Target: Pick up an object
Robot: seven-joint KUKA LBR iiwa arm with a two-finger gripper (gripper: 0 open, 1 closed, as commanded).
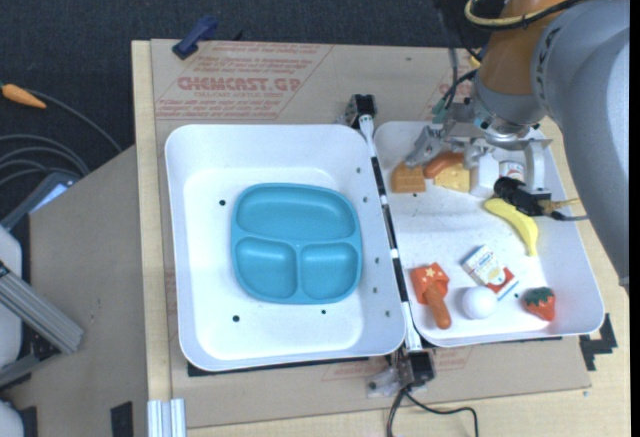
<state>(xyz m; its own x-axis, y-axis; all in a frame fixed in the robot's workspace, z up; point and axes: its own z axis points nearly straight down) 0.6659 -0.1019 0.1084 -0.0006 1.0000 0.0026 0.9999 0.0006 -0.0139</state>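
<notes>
My gripper [449,158] is low over the far left part of the right bin [585,270]. Its fingers [421,147] stand apart and open, straddling a yellow-orange cheese wedge [452,173] that rests on the bin floor. A brown bread-like piece [408,179] lies just left of the wedge. A banana [516,222] lies to the right, close to the gripper. Nearer the front of this bin are an orange carrot toy [432,292], a white egg [478,302], a small red and white box [490,268] and a strawberry [540,302].
The left bin [195,225] holds a blue divided plate [296,242]. The grey arm with its orange band [535,10] comes in from the upper right, above the back of the right bin. A black divider [385,215] runs between the bins.
</notes>
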